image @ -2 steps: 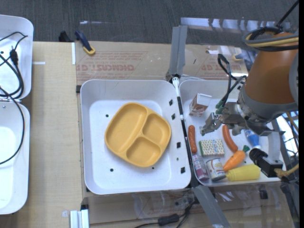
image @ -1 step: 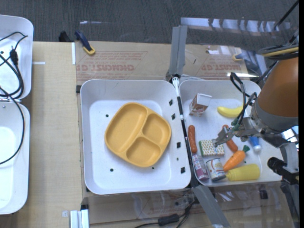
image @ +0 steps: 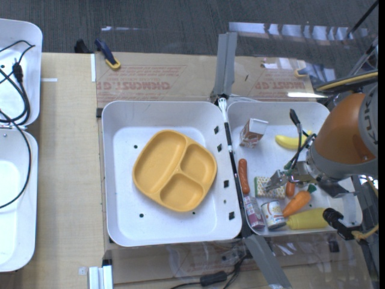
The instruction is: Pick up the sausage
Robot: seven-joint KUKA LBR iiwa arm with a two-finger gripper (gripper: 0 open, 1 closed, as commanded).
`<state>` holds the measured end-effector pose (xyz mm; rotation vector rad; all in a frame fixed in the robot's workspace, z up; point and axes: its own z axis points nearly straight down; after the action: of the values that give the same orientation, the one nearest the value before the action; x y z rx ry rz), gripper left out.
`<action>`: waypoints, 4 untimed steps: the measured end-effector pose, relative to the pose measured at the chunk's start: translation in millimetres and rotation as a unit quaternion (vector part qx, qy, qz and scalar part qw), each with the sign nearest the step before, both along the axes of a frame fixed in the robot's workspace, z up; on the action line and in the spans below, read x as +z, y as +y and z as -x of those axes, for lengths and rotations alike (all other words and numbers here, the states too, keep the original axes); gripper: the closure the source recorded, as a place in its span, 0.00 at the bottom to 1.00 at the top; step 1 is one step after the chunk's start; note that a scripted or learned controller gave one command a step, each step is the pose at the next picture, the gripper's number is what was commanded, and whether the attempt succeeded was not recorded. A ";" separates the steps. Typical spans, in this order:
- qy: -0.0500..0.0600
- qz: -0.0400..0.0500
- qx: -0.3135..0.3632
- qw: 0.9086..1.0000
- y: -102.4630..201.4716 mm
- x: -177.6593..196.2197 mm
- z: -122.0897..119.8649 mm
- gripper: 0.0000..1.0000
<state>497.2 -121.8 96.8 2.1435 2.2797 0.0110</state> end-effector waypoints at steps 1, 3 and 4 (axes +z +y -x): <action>0.000 0.000 -0.001 1.000 -0.5 10.0 -0.6 1.00; 0.009 -0.001 0.034 0.999 84.3 135.8 19.4 1.00; 0.009 -0.001 0.034 0.999 84.3 135.8 19.3 0.00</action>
<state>477.8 -37.5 232.6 2.0736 2.3622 -0.0049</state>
